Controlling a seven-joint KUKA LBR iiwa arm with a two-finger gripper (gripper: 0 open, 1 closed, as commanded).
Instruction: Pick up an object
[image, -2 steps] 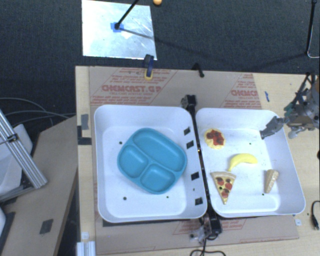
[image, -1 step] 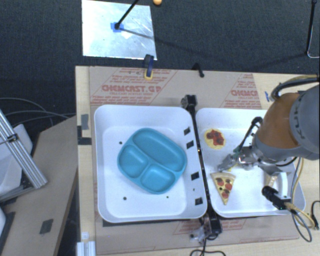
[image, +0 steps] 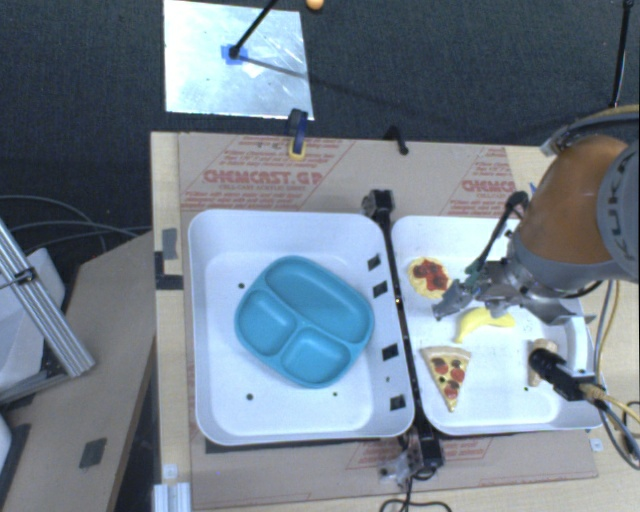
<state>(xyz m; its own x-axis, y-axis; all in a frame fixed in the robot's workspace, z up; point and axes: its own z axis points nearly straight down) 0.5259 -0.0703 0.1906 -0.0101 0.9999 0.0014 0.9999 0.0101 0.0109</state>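
Observation:
In the right bin (image: 570, 420) lie three toy foods. A yellow banana (image: 478, 323) rests near the middle, partly under the arm. A pizza slice (image: 446, 374) lies toward the front left, and a round yellow piece with a red top (image: 429, 276) lies toward the back left. My gripper (image: 455, 299) hangs low over the bin, just left of and above the banana and right of the round piece. Nothing shows between the grey finger parts.
The left bin (image: 220, 240) holds a blue divided plate (image: 303, 320). A black divider with clips (image: 392, 290) runs between the bins. The grey and orange arm (image: 575, 215) covers the right bin's back right part.

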